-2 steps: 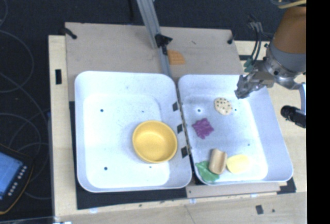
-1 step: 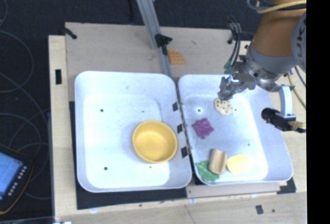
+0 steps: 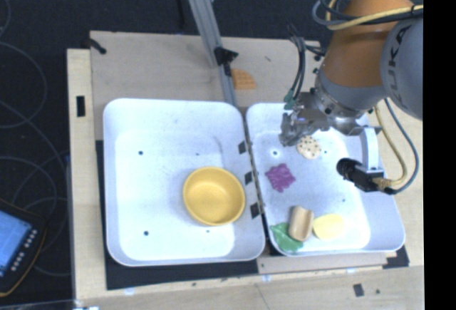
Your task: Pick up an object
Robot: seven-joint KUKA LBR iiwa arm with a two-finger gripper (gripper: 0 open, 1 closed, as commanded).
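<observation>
Starting at the near edge of the surface [image 3: 85,280], we see the right bin [image 3: 377,237] crowd a green piece [image 3: 281,239], a tan cylinder [image 3: 300,222] and a yellow lump [image 3: 328,226] into its near corner, tight neighbours that we judge awkward to grasp singly, while the yellow bowl [image 3: 213,195] sits alone in the left bin [image 3: 142,130]. Farther in, a purple object [image 3: 280,177] lies by itself, and beyond it a speckled cookie-like piece [image 3: 308,147] sits just beside the end effector [image 3: 293,132], likely our target since the arm hangs low there. Whether that end effector is spread or pressed together we cannot tell, and nothing shows between its tips.
</observation>
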